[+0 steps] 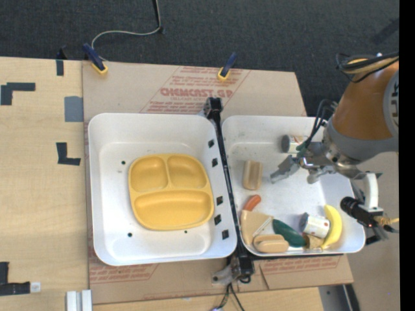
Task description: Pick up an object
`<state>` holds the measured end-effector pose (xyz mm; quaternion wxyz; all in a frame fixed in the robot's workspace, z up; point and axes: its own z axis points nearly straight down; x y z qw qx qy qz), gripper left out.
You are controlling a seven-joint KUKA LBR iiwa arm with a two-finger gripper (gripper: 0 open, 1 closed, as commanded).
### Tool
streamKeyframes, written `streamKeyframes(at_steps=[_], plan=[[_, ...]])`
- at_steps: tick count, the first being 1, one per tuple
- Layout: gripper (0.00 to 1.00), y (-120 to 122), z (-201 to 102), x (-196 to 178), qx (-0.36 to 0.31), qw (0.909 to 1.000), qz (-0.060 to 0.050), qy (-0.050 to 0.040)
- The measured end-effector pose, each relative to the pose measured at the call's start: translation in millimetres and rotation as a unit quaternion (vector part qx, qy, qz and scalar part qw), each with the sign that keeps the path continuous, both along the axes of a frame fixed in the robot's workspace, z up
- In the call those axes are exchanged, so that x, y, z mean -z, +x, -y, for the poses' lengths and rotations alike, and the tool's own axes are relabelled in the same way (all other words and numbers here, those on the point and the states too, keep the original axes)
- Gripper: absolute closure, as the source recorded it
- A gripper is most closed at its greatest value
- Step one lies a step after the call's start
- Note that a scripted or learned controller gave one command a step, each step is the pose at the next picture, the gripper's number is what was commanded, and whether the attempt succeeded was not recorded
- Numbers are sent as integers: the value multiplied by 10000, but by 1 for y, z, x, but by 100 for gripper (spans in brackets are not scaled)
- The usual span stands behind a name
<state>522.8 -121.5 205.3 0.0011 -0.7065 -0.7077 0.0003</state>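
Camera view has my arm (369, 115) reaching in over the right bin (259, 131), and I've got the pincer (297, 171) hovering above the bare white floor of that bin. Its fingers (283, 172) look spread, one grey tip low and to the camera's left, the other nearer the wrist, nothing between them, so I call it released.

Closest candidate for the pick: the tan block (251, 174), just beside the pincer on the side away from the arm, standing apart from the fingertips. Below that, a little nearer the front edge, lies the small orange piece (251, 203).

Further toward the front of the bin from the pincer I see the cluster: banana (334, 226) curled against the front right corner, a white cup with a red mark (317, 226) touching it, a dark green item (286, 232) lying slantwise, and a tan bread-like lump (271, 243) against the front wall. All well apart from the fingers.

Beyond the pincer, toward the back wall, sits a small grey object (284, 142).

Across the divider, far from the pincer, the left bin (107, 173) holds the yellow divided plate (172, 192), flat, three compartments up.
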Motion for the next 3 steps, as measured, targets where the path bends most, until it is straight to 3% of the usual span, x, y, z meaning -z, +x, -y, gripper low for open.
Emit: streamKeyframes(at_steps=[1,2,3], plan=[[0,-27,72,67,18,10000,-10,-7],[0,36,36,119,-3,10000,30,-4],[0,103,-16,119,15,10000,47,-49]])
